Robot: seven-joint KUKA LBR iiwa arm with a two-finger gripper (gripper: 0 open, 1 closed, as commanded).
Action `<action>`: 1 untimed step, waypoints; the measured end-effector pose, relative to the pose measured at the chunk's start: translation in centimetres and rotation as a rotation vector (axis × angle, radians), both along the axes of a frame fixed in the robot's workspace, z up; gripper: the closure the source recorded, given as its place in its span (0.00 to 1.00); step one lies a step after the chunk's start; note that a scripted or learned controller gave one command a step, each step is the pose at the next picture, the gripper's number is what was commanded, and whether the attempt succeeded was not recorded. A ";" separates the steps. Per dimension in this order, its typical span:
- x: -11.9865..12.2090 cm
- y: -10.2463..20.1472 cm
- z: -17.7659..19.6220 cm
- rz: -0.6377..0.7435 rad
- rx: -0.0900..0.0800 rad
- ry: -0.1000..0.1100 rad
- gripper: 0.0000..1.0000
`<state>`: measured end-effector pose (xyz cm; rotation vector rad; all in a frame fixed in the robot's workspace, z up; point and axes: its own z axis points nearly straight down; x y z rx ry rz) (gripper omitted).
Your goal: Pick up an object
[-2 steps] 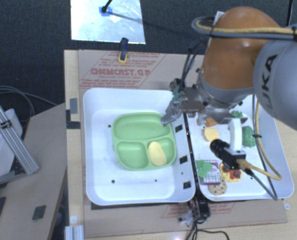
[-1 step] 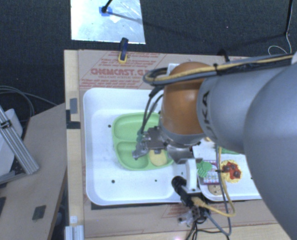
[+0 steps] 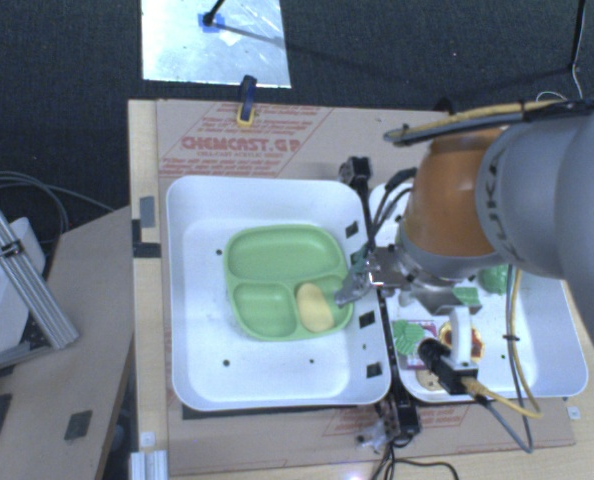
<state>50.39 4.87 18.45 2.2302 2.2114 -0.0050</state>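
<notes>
The gripper (image 3: 349,290) hangs low over the right-hand edge of the left bin (image 3: 192,298), right where the two bins meet. From here I cannot tell whether it is apart or together; the bulky grey wrist and the orange band of the arm (image 3: 497,208) crowd in above it, and nothing can be made out clamped in it.

Just to its left sits a yellow lump (image 3: 315,308), rounded and smooth, lying in the lower right compartment of a green divided plate (image 3: 277,258). The gripper's tip is over the plate's right rim, just beside the yellow lump, though whether the two touch is not clear. The plate rests flat near the middle of the left bin, its large upper compartment and small lower left compartment bare.

The right bin (image 3: 562,358) is largely covered by the arm. A printed packet (image 3: 409,334) with green and red on it shows at the bin's near left corner, and a green scrap (image 3: 495,278) peeks out from under the arm further back.

Both bins stand on a cardboard sheet (image 3: 247,138) with red lettering, spread across the tabletop (image 3: 87,298). A yellow and blue clip (image 3: 245,103) grips the sheet's far edge, and beyond it a shiny silver panel (image 3: 217,28) lies on the dark floor.
</notes>
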 end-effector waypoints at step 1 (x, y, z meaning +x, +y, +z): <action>6.4 -5.5 0.0 0.006 0.001 -0.008 0.00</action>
